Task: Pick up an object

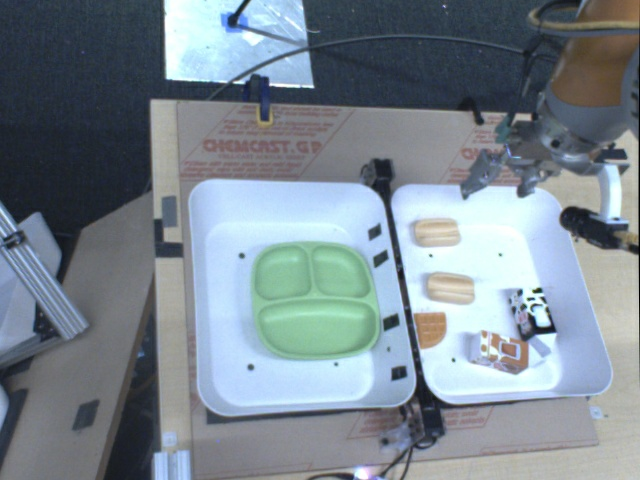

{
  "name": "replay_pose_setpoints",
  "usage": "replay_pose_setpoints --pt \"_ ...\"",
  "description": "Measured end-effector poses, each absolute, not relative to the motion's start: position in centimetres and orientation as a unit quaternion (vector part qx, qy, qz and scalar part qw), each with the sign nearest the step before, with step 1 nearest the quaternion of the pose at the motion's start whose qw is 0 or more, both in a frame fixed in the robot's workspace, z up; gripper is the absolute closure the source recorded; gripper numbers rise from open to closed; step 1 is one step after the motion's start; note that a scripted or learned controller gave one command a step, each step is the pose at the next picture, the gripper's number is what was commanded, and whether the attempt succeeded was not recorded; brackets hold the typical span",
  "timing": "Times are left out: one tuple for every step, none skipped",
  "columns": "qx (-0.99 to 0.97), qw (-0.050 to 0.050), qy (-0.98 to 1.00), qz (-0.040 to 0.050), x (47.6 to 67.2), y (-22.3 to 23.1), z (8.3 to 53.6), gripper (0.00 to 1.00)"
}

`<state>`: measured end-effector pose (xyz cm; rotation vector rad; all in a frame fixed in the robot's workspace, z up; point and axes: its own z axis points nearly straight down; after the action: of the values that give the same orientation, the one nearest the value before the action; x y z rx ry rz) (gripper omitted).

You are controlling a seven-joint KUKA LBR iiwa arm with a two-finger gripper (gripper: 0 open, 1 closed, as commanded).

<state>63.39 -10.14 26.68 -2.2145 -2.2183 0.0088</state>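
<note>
While the grey arm with its orange band is reaching in, you are looking at its two-finger gripper (pixel 502 179) hanging over the far rim of the shallow white right-hand bin (pixel 580 268). The fingers are standing spread apart and nothing is sitting between them, so the gripper is released and carrying nothing. Hanging there, clear of the contents, it is probably being staged before a descent, since every candidate is lying below it and nearer to you.

Taking that right-hand bin as your landmark, the upper tan bread-roll-shaped piece (pixel 437 232) is lying just inside its far-left part, closest to the gripper. The second tan roll (pixel 450 288) is lying towards the bin's middle, and the flat orange-brown wedge (pixel 430 329) is resting against its left wall. The small brown-and-white patterned carton (pixel 500 352) is lying near the bin's front, and the black-and-white patterned box (pixel 531 312) is sitting just beside it, towards the bin's right wall; the two look close enough to be touching, though you cannot tell.

To the left of the landmark bin, the matching shallow white left-hand bin (pixel 220 268) is holding the pale green three-compartment plastic tray (pixel 316 299), lying flat at its middle with nothing in its compartments.
</note>
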Motion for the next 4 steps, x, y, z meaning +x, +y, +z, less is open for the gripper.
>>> replay_pose_setpoints --pt "-0.706 -0.001 -0.708 -0.0006 63.6 -10.1 27.3 0.00" --pt "-0.706 0.001 -0.708 0.0009 64.0 -9.7 21.2 0.00" --pt "-0.706 0.001 -0.708 0.0005 63.9 -9.2 17.0 0.00" --pt "-0.707 0.001 -0.707 0.0007 63.2 -9.6 12.4 0.00"
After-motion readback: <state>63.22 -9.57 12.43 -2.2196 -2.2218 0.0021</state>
